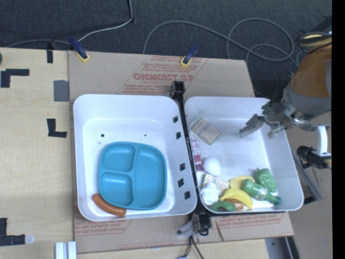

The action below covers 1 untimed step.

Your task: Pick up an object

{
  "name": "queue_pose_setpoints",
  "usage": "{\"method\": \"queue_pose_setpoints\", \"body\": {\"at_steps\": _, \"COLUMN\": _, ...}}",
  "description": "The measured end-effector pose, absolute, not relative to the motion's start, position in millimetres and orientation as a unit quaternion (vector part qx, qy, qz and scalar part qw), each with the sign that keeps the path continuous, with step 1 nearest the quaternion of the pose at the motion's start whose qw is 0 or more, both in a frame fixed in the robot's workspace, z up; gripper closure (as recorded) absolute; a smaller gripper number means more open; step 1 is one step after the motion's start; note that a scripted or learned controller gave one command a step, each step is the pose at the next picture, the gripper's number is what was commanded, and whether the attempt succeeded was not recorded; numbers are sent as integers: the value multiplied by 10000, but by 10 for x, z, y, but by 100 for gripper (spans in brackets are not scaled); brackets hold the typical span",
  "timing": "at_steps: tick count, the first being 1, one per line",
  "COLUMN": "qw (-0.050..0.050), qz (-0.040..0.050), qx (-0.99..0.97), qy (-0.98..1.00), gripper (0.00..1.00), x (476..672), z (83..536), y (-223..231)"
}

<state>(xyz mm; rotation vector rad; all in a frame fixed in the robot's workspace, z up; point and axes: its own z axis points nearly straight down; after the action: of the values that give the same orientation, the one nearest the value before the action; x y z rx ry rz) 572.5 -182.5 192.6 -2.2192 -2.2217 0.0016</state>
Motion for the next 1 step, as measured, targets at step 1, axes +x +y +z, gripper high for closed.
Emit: {"method": "queue_pose_setpoints", "body": {"at_steps": 1, "qw": 22, "qz": 2, "qx": -7068, "qy": -7075, "gripper": 0, "x": 4940, "z": 932, "y": -2227}}
